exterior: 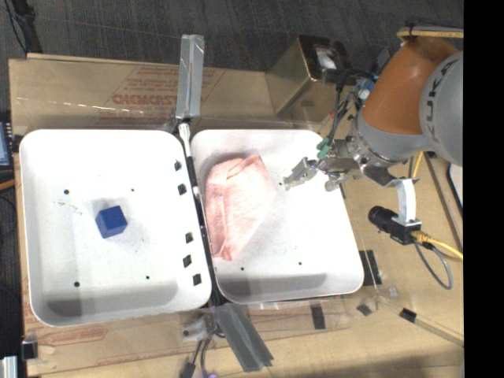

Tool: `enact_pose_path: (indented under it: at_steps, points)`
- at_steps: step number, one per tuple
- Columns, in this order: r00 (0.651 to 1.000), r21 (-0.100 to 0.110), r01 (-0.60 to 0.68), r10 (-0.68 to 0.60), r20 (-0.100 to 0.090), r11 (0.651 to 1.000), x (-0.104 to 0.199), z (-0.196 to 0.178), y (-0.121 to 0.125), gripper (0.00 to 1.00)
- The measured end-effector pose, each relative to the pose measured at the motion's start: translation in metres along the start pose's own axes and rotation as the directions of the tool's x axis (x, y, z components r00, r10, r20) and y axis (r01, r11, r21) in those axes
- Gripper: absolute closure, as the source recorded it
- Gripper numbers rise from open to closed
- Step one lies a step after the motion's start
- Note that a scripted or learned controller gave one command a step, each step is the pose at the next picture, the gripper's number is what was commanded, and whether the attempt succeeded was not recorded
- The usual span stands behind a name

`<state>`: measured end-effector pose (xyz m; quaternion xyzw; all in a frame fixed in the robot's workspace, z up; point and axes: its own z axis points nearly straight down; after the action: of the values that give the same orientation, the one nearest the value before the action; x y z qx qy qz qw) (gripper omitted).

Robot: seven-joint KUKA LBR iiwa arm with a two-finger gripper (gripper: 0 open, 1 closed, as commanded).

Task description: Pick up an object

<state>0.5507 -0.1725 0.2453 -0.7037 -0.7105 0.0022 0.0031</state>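
Pincer (pixel 293 175) above right white bin (pixel 335 246), beside pink cloth (pixel 235 203).

A single fixed camera hangs high over the bench and looks down at a slant, far enough off to take in both white bins at once, along with the cardboard under them and a strip of dark floor beyond. The gripper (pixel 298 173) sits right of centre in the frame, with the arm (pixel 409 101) entering behind it from the right edge. From the gripper, the right bin (pixel 331 266) lies directly beneath and spreads toward the viewer, while the left bin (pixel 47 290) lies well away on its far side, reaching almost to the left border of the frame.
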Motion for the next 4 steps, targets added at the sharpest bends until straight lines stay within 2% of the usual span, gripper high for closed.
enact_pose_path:
  at_steps: [1, 2, 3, 4]
  points:
    - [0.994, 0.003, -0.109, 0.109, 0.0, 0.994, 0.077, 0.059, 0.049, 0.0]
    - [0.995, -0.004, 0.1, -0.1, 0.002, 0.995, 0.107, 0.014, 0.071, 0.0]
    - [0.999, -0.006, -0.037, 0.037, 0.001, 0.999, 0.061, 0.153, 0.067, 0.0]
    - [1.0, -0.005, 0.017, -0.017, 0.0, 1.0, 0.018, 0.152, 0.056, 0.0]
